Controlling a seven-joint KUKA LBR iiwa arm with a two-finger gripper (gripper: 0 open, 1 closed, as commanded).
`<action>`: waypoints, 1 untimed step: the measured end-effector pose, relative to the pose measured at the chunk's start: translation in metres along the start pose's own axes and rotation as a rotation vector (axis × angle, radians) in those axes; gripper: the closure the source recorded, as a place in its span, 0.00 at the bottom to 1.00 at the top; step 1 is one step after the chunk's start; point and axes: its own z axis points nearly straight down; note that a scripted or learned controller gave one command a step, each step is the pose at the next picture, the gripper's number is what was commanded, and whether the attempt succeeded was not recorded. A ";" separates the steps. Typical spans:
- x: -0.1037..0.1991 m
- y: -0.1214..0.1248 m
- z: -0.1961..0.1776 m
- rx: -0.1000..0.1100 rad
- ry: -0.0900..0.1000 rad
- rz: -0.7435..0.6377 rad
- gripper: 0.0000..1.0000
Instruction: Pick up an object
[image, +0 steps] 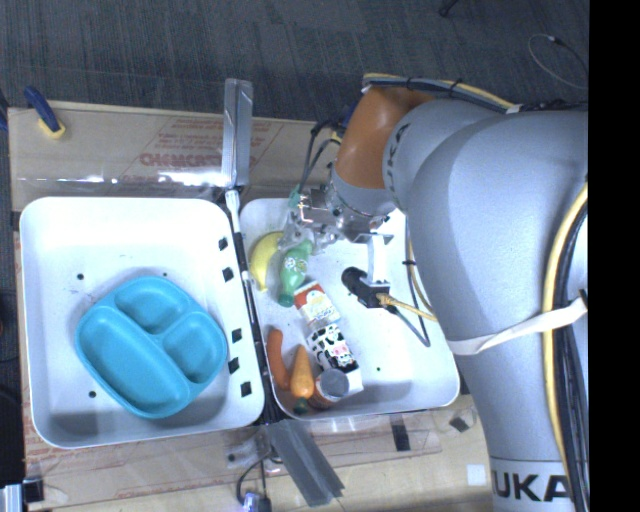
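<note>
The gripper (300, 228) hangs right over the green bottle (291, 276); I cannot tell how it is set.

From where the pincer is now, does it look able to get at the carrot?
Probably yes. The carrot lies uncovered near the right bin's front edge, with the pincer above the banana at the far end. The milk carton crowds it.

A blue divided plate (150, 345) lies in the left white bin (40, 300).
</note>
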 end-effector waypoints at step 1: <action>0.027 -0.011 -0.109 -0.005 0.000 0.042 1.00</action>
